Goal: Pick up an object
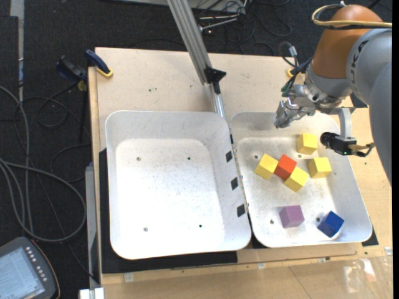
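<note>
The gripper [285, 118], its opening impossible to tell, hangs near a yellow block [307, 143], above an orange block [286, 166].

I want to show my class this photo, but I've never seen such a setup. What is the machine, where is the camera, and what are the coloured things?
The machine is a robot arm, grey with an orange band, reaching in from the right. One fixed camera looks down at a slant on a bench carrying two white bins. Its gripper hovers over the right bin, which holds four yellow blocks, an orange block, a purple block and a blue block. I see nothing held. The left bin sits alongside.
</note>
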Controlling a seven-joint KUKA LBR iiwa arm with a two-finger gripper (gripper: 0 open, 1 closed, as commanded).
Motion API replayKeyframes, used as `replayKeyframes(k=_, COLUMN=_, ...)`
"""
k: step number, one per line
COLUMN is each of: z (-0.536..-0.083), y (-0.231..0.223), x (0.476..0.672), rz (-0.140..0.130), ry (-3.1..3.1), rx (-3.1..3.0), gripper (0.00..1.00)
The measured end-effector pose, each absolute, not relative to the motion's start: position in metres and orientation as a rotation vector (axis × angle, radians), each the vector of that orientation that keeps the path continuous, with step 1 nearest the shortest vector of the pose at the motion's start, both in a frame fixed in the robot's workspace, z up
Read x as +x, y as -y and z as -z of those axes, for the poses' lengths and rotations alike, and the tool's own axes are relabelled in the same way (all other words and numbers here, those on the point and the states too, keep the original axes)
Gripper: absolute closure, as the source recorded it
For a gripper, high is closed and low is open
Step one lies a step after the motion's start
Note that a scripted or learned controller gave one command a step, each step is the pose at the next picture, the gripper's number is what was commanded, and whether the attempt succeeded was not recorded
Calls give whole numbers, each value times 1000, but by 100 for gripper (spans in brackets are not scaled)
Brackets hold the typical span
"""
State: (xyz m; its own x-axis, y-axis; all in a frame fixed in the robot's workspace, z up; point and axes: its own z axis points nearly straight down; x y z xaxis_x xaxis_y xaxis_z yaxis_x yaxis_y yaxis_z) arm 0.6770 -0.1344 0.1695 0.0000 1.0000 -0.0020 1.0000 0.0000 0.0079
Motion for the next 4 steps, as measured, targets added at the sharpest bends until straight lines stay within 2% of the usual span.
replayKeyframes(k=1, z=-235, y=134, x=681, rz=-8, ry=-2219, rx=2212, gripper=100)
replayKeyframes(k=2, z=-226, y=133, x=681, rz=0, ry=-2223, rx=2217, gripper=100)
replayKeyframes(k=4, z=-215, y=55, x=629, rz=2, ry=-2230, rx=2217, gripper=100)
